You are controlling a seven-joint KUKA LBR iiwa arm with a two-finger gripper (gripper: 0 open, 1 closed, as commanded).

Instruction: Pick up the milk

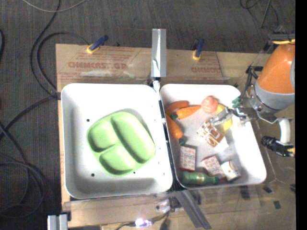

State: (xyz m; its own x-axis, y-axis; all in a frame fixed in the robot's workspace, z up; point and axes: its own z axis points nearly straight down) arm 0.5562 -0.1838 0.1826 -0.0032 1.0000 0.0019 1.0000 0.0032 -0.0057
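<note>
While my arm (278, 78) reaches in from the right, two white bins sit side by side on the bench. My left bin (72, 143) carries a green sectioned tray (121, 143), with bare white floor around it on every side. My right bin (249, 157) is crowded: carrots (181, 113) lie along its upper left, a pink piece (209, 104) sits near the top, a patterned carton (211, 132) lies mid-bin, a red packet (187, 157) and a second small carton (211, 165) lie lower, and a green bottle (197, 178) rests against the near wall. What looks like the milk (231, 170), a small white carton, lies in the lower right corner beside that second carton. My gripper (229, 115) hangs over the upper right, by something yellow (225, 123); whether it is open or closed I cannot tell. Bare floor shows along the right wall.
</note>
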